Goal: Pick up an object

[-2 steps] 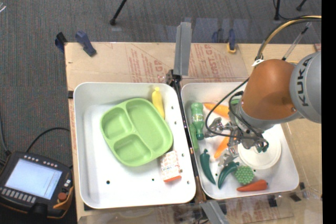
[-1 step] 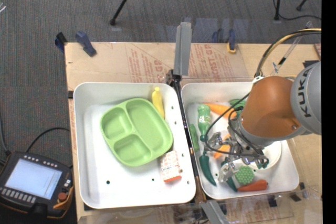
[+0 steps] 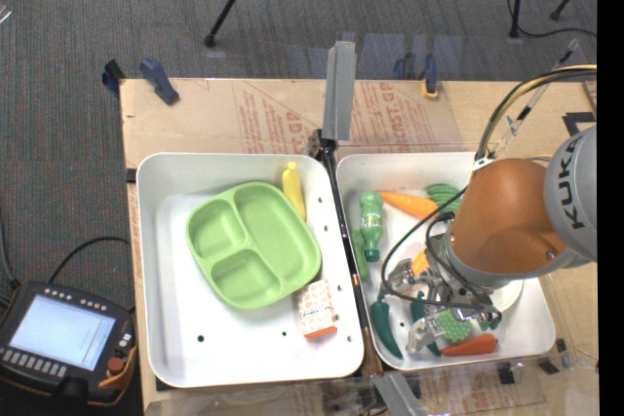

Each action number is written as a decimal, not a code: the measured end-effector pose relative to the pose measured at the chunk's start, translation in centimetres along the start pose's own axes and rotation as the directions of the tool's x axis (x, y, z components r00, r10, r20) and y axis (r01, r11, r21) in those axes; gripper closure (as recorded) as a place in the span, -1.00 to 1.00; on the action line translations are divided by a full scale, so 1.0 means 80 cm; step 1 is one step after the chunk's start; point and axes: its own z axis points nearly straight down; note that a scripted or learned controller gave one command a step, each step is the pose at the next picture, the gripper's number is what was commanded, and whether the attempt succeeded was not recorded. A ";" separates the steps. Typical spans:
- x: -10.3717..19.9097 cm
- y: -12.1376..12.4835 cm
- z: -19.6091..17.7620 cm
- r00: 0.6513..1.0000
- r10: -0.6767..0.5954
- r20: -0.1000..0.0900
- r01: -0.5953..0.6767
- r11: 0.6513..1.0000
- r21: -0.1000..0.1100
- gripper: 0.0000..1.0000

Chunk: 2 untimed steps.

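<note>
Candidate object: a green-textured toy piece (image 3: 450, 324) lies directly under the fingers, at the front of the right bin (image 3: 538, 331); which item the program has chosen cannot be confirmed.
Neighbouring object: an orange-red carrot-like piece (image 3: 471, 345) lies just in front of the fingers, touching or nearly touching the green piece.
Gripper: the gripper (image 3: 436, 315) is low over the front of the right bin, among loose cabling.
Finger state: not determinable; wrist body and cables mask the tips, and nothing can be seen between them.
Grasp: not established. No object is visibly lifted clear of the bin floor.
Other items, left of the fingers: a dark green pepper-like piece (image 3: 384, 329) lies near, against the bin's left wall.
Other items, beyond the fingers: a green bottle (image 3: 370, 221) and an orange carrot (image 3: 410, 203) lie well apart, toward the back of the bin.
Far left of the fingers: the left bin (image 3: 156, 307) holds a green divided plate (image 3: 253, 245), a yellow piece (image 3: 292, 189) and a small carton (image 3: 317, 308).
Progress: approach appears complete; arm is down at picking height.
Remaining: secure hold, lift clear of bin, confirm the object comes up.
Risk, as judged: crowded pieces at the front may yield a partial or double pinch.
</note>
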 end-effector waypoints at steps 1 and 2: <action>-0.042 -0.010 -0.001 0.996 -0.087 0.003 0.087 0.996 0.001 -1.00; -0.043 -0.007 -0.013 0.996 -0.093 0.004 0.093 0.996 0.000 1.00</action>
